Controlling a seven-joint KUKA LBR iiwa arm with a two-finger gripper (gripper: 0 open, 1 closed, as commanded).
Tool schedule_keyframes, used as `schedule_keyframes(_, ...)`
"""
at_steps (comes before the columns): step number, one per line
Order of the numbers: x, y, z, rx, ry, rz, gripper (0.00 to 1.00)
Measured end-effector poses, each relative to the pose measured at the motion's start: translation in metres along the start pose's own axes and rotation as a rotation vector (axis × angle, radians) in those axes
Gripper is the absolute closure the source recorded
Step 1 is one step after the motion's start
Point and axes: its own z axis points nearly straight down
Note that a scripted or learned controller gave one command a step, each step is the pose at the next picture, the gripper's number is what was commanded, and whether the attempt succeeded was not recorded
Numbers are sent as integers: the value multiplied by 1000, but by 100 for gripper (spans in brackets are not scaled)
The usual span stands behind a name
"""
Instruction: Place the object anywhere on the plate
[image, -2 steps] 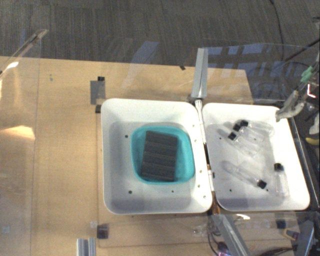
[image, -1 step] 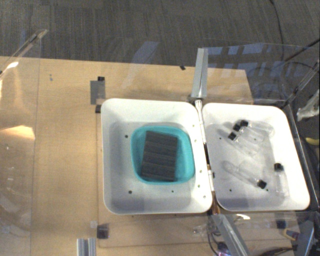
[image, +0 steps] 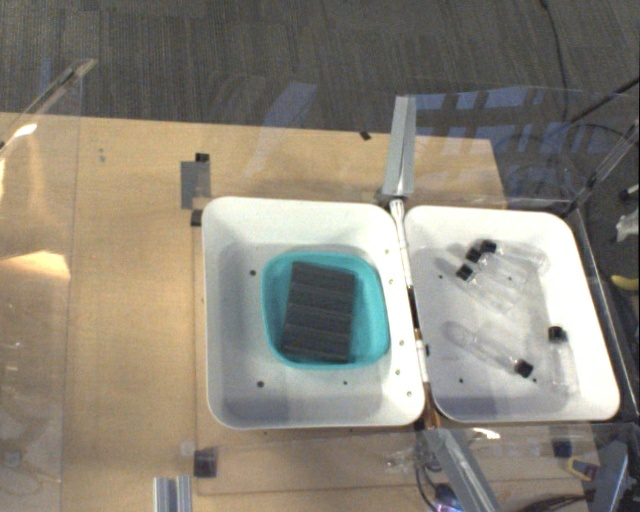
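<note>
Fingers: honestly can't tell how open they are or if they've got anything. The object is a dark grey ribbed block (image: 320, 312), rectangular with ridges running across it. It's lying flat, slightly tilted, on the teal plate (image: 272, 300) in the left bin (image: 235, 380). The right bin (image: 590, 400) has some clear tubes with black caps (image: 522, 369).

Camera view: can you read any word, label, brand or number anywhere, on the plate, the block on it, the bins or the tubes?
No readable text.
Teal plate: plain.
Dark ribbed block on the plate: ridges, no lettering.
Left bin and right bin: plain white.
Clear black-capped tubes: too small to show any marking.
</note>
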Motion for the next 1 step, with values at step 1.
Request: schedule_keyframes(1,-9,7,0,0,0,117,0)
